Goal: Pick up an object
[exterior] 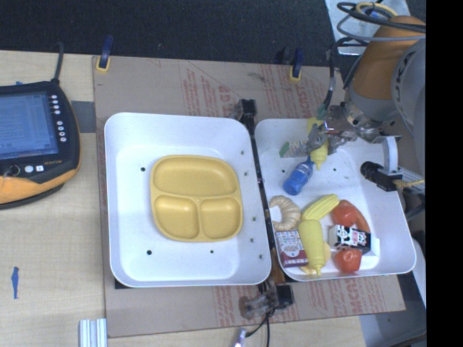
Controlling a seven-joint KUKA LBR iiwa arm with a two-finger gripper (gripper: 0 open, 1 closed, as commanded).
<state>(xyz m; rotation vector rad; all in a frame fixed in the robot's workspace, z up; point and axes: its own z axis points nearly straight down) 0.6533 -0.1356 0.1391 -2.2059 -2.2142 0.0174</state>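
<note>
Toy foods (318,233) fill right bin (394,266); left bin (126,194) holds yellow tray (195,196).

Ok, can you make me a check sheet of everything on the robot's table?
Surface: bench bearing left bin and right bin side by side.
Job's things: blue bottle, bagel, corn, yellow bottle, tomato, cow-print carton and ketchup packet in the right bin.
Clutter: yellow divided plate in the left bin.
Grippers: gripper above the right bin's far end, over the blue bottle.
Cables: loops on the arm.
Surroundings: control tablet, blue clamps.
</note>
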